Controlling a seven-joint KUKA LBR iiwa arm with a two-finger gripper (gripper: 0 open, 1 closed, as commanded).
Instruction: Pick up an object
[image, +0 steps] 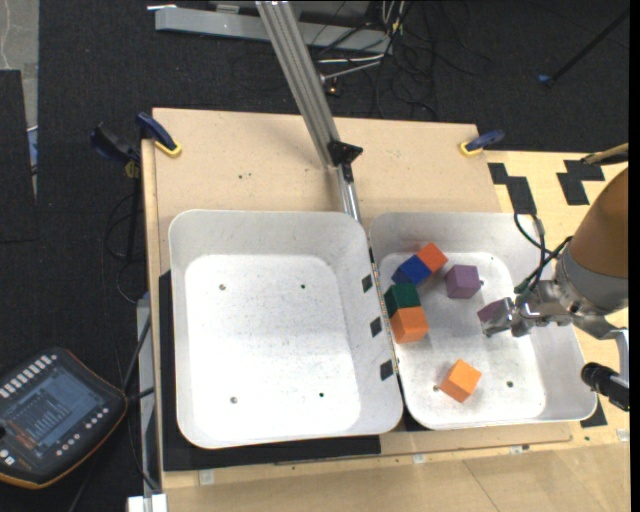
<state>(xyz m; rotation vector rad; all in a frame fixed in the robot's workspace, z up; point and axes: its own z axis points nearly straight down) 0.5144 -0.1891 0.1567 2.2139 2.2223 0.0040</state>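
Several small blocks lie in the right bin (560, 400). An orange block (432, 257), a blue block (411, 269), a green block (403, 296) and a second orange block (409, 324) cluster near its left wall. A purple block (462, 281) sits in the middle, and a third orange block (461, 380) lies alone toward the front. My gripper (512, 320) reaches in from the right, low over the bin's right half. A second, darker purple block (493, 314) is right at its tip, and I cannot tell whether it is gripped or just touching.
The left bin (190, 300) stands beside the right one, with a ridge between them. A metal pole (310, 100) slants down from the back to that ridge. Clamps (160, 135) hold the board's back corners. A teach pendant (50, 415) lies at the front left.
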